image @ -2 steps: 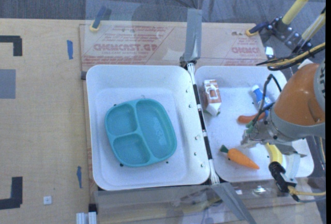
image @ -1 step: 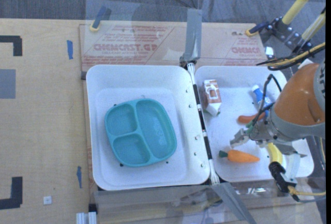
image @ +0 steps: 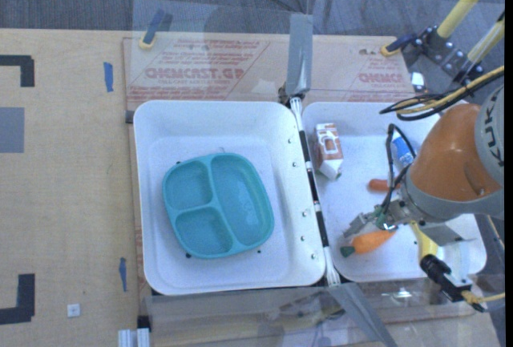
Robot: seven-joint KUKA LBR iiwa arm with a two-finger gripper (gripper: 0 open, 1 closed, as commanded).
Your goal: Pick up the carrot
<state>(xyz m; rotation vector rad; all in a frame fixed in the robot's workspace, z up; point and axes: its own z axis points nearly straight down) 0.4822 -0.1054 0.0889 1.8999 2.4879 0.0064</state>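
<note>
Camera view from above, at a slant. Two white bins side by side on a bench. Left bin (image: 152, 129) with a teal plate (image: 218, 204) in it, three parts to the plate. Right bin (image: 353, 169) with a carrot (image: 369, 242) near its front edge, orange, with a green end pointing left. Small milk box (image: 328, 151) near the back left of that bin, lying tilted. Small orange bit (image: 378, 186) farther right, part hidden by the arm. Blue bit (image: 402, 150) beside a black cable, hard to tell what. Arm (image: 457, 161) reaching in from the right, grey with an orange band, low over the right bin. Gripper (image: 375, 223) just above the carrot, very near or maybe touching its top. Fingers too small and blurry here, cannot tell if apart or together. Carrot on the bin floor, not seen between fingers.
</note>
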